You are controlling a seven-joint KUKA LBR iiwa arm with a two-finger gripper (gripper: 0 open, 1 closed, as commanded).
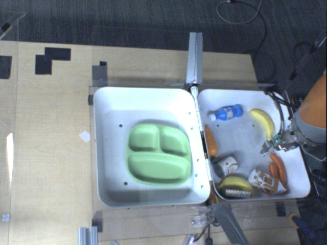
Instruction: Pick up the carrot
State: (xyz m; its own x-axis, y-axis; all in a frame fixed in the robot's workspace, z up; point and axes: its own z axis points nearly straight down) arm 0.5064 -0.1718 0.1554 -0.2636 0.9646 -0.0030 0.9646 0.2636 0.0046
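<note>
The carrot [209, 141] is an orange tapered piece lying lengthwise against the left wall of the right bin [245, 98]. My gripper [271, 146] hangs over the right side of that bin, well to the right of the carrot, just below the banana [264, 122] and above a red-orange sausage-like piece [277, 166]. Nothing shows in the gripper. The grey arm with its orange band [312, 106] comes in from the right edge.
The right bin also holds a blue bottle [227, 113], a small can [227, 165] just below the carrot, a yellow-green fruit [235, 184] and a printed carton [264, 182]. In the left bin [107, 137] lies a green divided tray [157, 153].
</note>
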